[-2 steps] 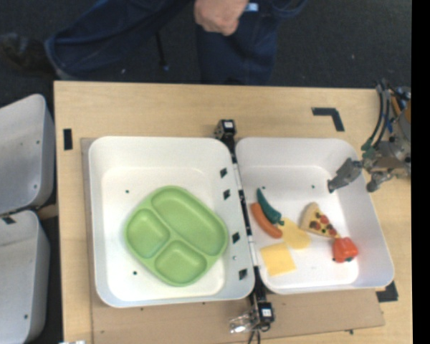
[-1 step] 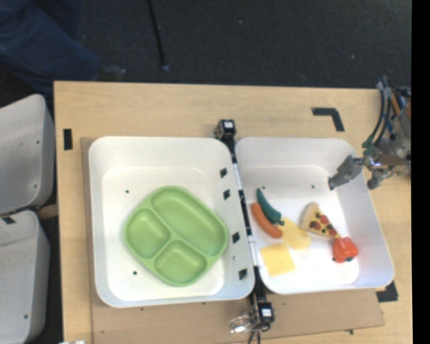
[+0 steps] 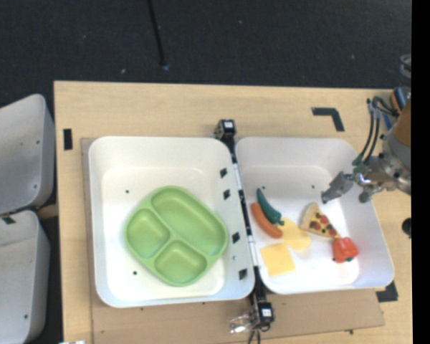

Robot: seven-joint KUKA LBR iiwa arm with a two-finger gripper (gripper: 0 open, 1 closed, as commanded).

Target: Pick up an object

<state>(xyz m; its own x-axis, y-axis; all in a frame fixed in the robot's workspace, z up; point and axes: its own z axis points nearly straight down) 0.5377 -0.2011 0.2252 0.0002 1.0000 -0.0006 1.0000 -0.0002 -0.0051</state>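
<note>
Gripper (image 3: 338, 189) hovers over right bin (image 3: 294, 153), jaw state can't tell; drop straight onto pizza slice (image 3: 319, 222), centre before closing

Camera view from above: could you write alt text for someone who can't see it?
A robot gripper reaches from the right over the right bin, near a toy pizza slice, red pepper, carrot and yellow cheese pieces. The left bin holds a green divided plate.
</note>
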